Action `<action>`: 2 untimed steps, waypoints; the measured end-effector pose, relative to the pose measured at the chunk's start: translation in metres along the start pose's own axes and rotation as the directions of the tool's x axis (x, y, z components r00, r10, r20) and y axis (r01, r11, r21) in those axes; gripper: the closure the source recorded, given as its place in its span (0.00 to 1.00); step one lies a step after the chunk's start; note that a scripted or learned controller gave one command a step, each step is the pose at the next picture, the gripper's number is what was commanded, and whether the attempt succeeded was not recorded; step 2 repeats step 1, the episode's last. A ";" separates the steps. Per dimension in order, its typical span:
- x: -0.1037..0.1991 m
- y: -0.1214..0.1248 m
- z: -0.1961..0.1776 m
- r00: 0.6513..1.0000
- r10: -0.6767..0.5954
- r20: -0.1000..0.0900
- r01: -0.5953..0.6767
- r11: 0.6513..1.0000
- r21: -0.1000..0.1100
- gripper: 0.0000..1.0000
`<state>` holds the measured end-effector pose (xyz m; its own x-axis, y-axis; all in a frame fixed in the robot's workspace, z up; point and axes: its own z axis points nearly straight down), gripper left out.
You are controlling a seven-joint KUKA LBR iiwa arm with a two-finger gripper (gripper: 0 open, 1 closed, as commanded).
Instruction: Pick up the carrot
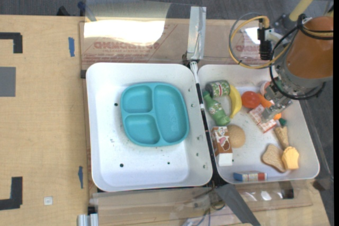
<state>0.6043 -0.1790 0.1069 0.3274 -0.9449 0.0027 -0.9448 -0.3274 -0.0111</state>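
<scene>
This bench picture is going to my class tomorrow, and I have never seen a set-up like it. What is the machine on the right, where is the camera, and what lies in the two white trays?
The camera is fixed above the bench and looks down at a slant. The grey and orange shape on the right is a robot arm; at its end is a gripper with two fingers, here low over the right bin.

That bin holds toy food: a red tomato, a yellow banana, green packets, a round bread roll, a slice of toast, a small carton and more. An orange piece with a green tip, probably the carrot it must pick up, lies just below the gripper. I cannot tell whether the gripper holds anything.

The left bin holds a blue plate with three compartments.
</scene>
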 end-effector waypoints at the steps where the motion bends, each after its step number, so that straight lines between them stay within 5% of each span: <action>1: -0.038 -0.031 -0.084 1.000 -0.030 0.002 0.030 1.000 0.000 1.00; 2: -0.038 -0.031 -0.084 1.000 -0.030 0.002 0.030 1.000 0.000 1.00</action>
